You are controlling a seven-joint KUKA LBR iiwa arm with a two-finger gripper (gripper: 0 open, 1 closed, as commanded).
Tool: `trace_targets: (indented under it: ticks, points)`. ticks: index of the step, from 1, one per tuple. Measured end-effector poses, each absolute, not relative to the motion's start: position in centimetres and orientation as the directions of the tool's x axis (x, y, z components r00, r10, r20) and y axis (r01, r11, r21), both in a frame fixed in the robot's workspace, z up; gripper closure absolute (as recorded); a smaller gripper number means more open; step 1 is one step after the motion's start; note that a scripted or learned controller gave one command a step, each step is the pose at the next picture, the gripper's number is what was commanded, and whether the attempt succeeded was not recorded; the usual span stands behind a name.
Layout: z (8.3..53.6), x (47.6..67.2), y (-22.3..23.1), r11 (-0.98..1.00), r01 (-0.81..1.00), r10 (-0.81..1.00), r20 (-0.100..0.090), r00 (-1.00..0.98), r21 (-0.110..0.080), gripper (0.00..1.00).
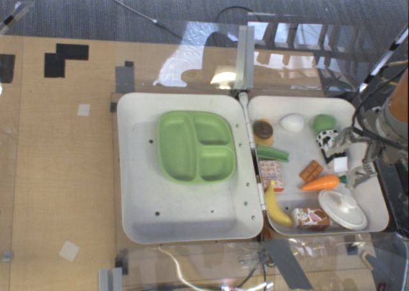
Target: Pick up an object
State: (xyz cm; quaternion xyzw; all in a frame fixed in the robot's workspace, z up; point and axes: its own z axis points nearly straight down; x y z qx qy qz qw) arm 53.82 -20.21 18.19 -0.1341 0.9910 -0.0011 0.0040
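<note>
Carrot (319,183) is lying in the right bin (382,219), between the brown block (311,170) and the white bowl (343,209); the claw (355,158) is hovering just right, fingers apart, needing to straddle its narrow width before closing.

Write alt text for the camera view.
The gripper hangs over the right bin, which holds a banana, a carrot and other toy foods. The left bin holds a green divided plate.

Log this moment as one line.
phase: approach | tool: over right bin's right side, near black-and-white toy and carrot | held: nothing seen | green tray: left bin
</note>
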Motion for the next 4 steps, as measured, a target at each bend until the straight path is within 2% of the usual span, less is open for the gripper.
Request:
trace_targets:
  ticks: [1,2,3,4]
  points:
    - [9.7,57.6,-20.0,0.996,-0.088,-0.088,-0.009,-0.996,-0.002,0.0]
    - [9.0,59.1,-14.2,0.996,0.088,0.088,-0.016,-0.996,0.0,0.0]
    - [9.0,58.8,-12.1,0.962,0.272,0.272,-0.017,-0.962,0.001,0.0]
    - [10.4,59.3,-12.0,0.964,0.265,0.265,-0.034,-0.964,0.003,1.0]
